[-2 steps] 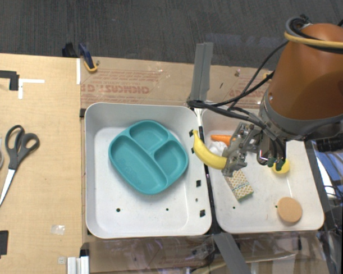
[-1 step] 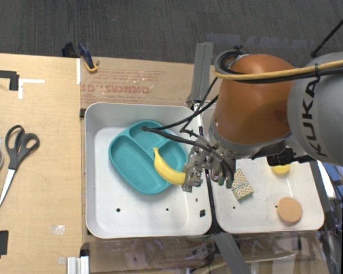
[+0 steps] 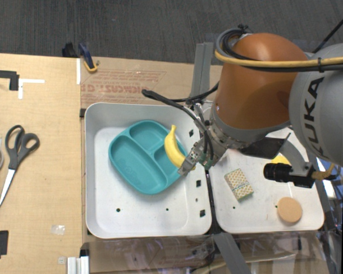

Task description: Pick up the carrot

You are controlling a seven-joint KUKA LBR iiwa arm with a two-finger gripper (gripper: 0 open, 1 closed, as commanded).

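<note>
My gripper point(image 3: 190, 161) hangs low over the right side of the left bin point(image 3: 97, 176), close to the divider between the two bins. Its tip is at the right rim of a teal divided plate point(image 3: 138, 160), right beside the lower end of a yellow banana point(image 3: 172, 146) that lies in the plate. The large orange and grey wrist above it hides the back of the right bin point(image 3: 258, 221).
In the right bin lie a small patterned block point(image 3: 239, 184), a round tan disc point(image 3: 289, 211) and a yellow item point(image 3: 281, 160) partly hidden behind a black cylinder point(image 3: 282, 172). Scissors point(image 3: 16, 150) rest on the bench at the far left.
</note>
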